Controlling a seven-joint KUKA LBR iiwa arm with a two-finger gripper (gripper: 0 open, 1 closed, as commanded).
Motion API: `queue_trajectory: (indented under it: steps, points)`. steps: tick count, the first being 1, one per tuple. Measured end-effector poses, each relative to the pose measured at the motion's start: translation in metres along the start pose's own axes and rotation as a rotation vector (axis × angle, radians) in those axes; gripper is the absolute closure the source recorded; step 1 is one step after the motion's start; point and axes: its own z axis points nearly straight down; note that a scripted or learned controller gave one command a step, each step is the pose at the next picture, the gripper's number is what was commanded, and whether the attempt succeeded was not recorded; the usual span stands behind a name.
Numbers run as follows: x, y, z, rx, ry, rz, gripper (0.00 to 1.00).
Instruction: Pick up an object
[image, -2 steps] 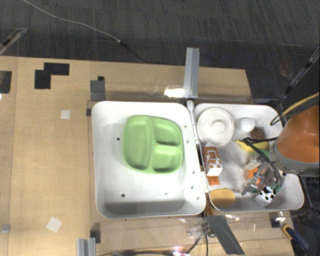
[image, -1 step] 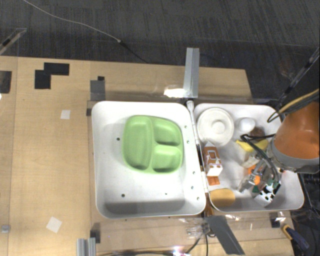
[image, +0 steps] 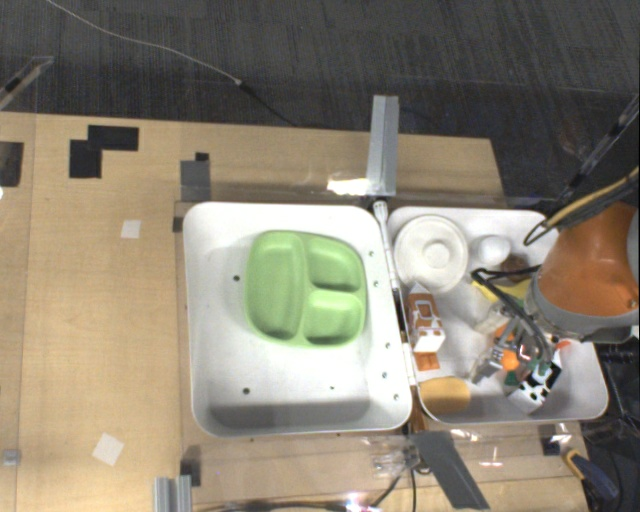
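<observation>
The right bin (image: 590, 400) holds a round white bowl (image: 432, 252), a small white cup (image: 491, 247), an orange-and-white box (image: 426, 326) and a tan rounded piece (image: 446, 392) in its front left corner. My gripper (image: 507, 357) reaches in from the right, below the orange band (image: 594, 262), low over a cluster of small items. That cluster includes an orange bit (image: 510, 350) and a black-and-white piece (image: 540, 386). Wires and gripper parts overlap the cluster, so what touches what is unclear.
The left bin (image: 215, 400) bears a green divided plate (image: 304, 287) at its middle. A grey metal post (image: 384, 145) stands behind the gap between the bins. Yellow and black cables (image: 585, 205) run along the arm at the right.
</observation>
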Motion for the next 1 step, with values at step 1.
queue_trajectory:
  steps: [1]
  points:
    - [-0.0137,-0.0564,0.001,-0.006,0.003,-0.011,0.0]
